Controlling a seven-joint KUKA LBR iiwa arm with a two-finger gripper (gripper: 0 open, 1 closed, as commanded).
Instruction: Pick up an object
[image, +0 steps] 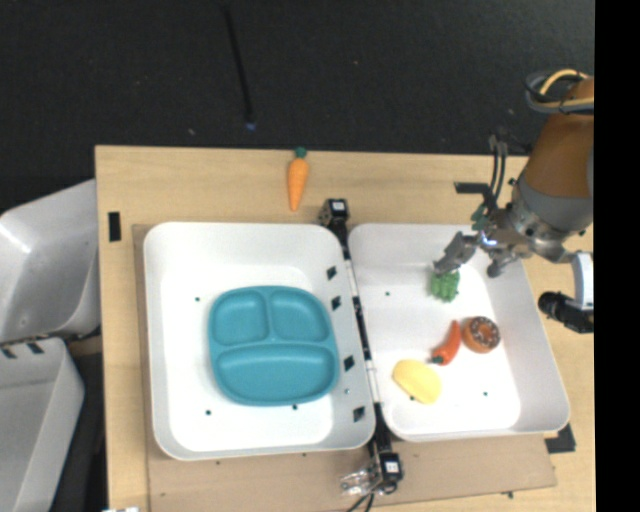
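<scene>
Camera view: the gripper (473, 256) hangs over the right bin (530, 400), fingers spread apart, nothing between them. The green object (445, 286) lies just below its left fingertip (446, 262). The red pepper (447, 345), brown round item (481, 334) and yellow object (416, 380) lie farther below.

Two white bins (160, 300), one blue plate (272, 343), one carrot (297, 180), four small toys (417, 381).
</scene>
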